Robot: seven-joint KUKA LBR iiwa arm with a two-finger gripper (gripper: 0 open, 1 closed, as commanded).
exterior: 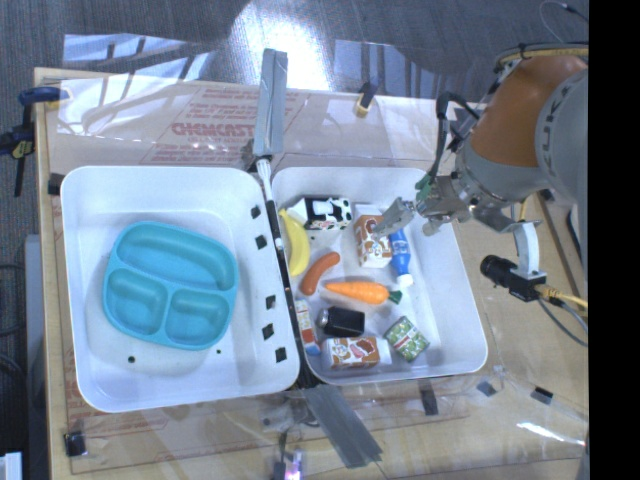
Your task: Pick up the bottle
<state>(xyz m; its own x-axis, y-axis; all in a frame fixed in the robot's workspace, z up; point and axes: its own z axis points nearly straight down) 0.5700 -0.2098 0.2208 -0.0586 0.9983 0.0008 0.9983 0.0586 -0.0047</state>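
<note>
At the left of the frame the left bin (pixel 80 298) holds a light blue divided plate (pixel 170 285) lying flat, slightly toward the bin's lower left. A grey divider bar (pixel 271 98) runs up from the seam between the two bins toward the top centre of the frame. The right bin (pixel 466 298) is crowded: along its left side lies a banana (pixel 295 243), with a sausage (pixel 320 271) just beside it; above them sits a black-and-white cow-patterned carton (pixel 327 211). In the middle lie a carrot (pixel 357 291), a small black block (pixel 343 321) below it, and a brown-and-white carton (pixel 352 352) near the bin's lower wall, with a green carton (pixel 406 338) to its right. Another brown-and-white carton (pixel 372 241) stands in the upper middle, and the bottle (pixel 401 258), white with a blue band, lies just to its right, touching or nearly touching it. The gripper (pixel 397 216) hangs right above the bottle's upper end; I cannot tell how far the jaws are parted, nor whether they grip anything. The grey arm (pixel 520 118) with its orange band reaches in from the upper right over the worktop (pixel 520 388)
</note>
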